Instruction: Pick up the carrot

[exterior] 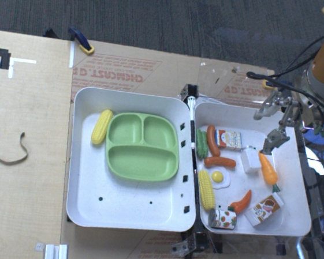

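The carrot (269, 170) is orange with a green stub at its lower end and lies at a slant toward the right side of the right bin (294, 227). My gripper (268, 127) hangs over the bin's upper right part, just above and behind the carrot's top end. Its fingers (273, 138) are spread open with nothing between them, and the lower fingertip sits close to the carrot's upper tip, beside a small white block (250, 159).
The right bin also holds two red sausages (220, 161), a green vegetable (201, 143), a white-and-red carton (229, 139), a fried egg (219, 177), a corn cob (206, 189), a red chili (241, 200), a juice carton (264, 209) and a can (223, 218). The left bin (78, 203) holds a green divided plate (142, 146) and another corn cob (100, 126).
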### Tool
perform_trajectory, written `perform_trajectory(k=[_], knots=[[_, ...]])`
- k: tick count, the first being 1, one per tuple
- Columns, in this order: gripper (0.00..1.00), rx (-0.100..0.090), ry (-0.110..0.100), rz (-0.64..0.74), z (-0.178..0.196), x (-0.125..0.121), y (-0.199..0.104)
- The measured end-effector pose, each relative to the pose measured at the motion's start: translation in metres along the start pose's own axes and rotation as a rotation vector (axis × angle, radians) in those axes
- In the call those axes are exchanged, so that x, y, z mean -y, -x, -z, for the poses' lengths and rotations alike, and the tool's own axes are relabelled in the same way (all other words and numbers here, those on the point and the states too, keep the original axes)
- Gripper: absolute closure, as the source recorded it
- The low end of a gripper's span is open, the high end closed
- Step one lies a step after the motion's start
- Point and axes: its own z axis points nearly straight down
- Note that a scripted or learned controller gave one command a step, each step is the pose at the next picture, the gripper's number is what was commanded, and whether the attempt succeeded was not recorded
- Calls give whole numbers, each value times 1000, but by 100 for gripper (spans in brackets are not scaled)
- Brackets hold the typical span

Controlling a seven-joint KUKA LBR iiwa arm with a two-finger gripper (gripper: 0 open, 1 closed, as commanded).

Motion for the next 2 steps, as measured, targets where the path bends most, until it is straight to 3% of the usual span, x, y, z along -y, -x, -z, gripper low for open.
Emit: perform_trajectory(k=[1,2], knots=[[0,0,1,132,-125,49,32],[0,1,1,202,-186,99,-1]])
